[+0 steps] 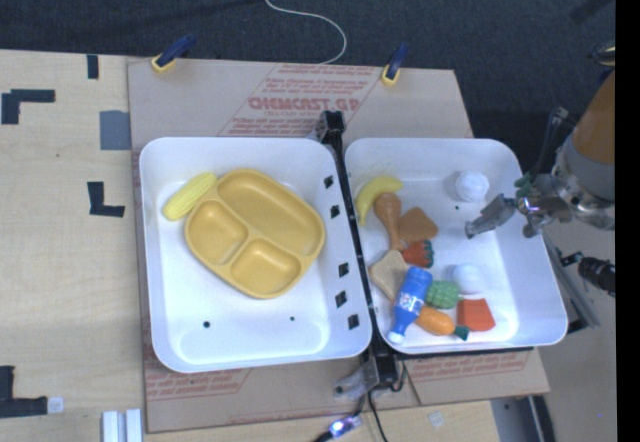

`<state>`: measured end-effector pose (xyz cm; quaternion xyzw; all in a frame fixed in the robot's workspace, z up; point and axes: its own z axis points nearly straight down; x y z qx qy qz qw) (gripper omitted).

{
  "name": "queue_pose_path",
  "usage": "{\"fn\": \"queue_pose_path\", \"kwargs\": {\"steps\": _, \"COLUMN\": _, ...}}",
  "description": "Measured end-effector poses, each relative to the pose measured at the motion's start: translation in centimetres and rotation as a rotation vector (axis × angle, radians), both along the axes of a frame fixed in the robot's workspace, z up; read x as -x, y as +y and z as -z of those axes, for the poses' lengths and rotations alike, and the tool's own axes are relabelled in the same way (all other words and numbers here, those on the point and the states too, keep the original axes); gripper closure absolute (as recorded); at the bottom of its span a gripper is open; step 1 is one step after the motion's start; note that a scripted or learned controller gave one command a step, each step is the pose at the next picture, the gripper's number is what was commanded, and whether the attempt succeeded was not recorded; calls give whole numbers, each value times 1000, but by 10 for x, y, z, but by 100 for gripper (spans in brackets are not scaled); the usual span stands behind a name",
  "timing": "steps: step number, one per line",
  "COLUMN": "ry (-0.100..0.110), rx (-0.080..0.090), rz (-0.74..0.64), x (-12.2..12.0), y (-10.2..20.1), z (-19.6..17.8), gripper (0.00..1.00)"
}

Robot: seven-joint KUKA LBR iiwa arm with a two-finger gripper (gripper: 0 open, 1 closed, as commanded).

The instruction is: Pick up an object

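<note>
Seen from above at a slant, two shallow white bins are sitting side by side on a brown cardboard sheet (300,100). Red printing is running across the cardboard behind the bins, too blurred to read. Yellow and blue clamps (172,52) are pinning its far corners, and a thin white cable (300,10) is curling over the dark cloth beyond it.

The right bin (530,270) is serving as the landmark here. To its left, touching along a black clipped seam, the left bin (170,330) is holding a smooth yellow plastic tray (255,230) with three moulded compartments, and a knobbly yellow corn cob (188,195) is lying against the tray's far left edge.

Inside the right bin, toy foods are crowding its left half: a curved yellow banana (375,192) at the far left corner, a tan drumstick (392,220) just beside it, a red strawberry (418,252), a slice of bread (387,275), a blue bottle (408,298) with a white label whose writing is unreadable, an orange carrot (438,322) and a red-orange block (476,313) near the front wall. Two round white objects are lying apart from these, one (471,184) near the far wall, one (466,277) nearer the middle.

The gripper (505,212) is hovering over the right side of the right bin, its dark metal fingers spread apart with nothing between them.
</note>
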<state>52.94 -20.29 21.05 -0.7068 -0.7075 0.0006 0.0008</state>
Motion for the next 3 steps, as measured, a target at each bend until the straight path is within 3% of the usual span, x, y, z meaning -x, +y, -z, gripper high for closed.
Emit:
{"fn": "queue_pose_path", "kwargs": {"steps": 2, "ry": 5, "rx": -1, "rz": 0, "x": 15, "y": 2, "z": 105, "gripper": 0}}
{"fn": "queue_pose_path", "kwargs": {"steps": 3, "ry": 0, "rx": 1, "rz": -1, "x": 15, "y": 3, "z": 127, "gripper": 0}}
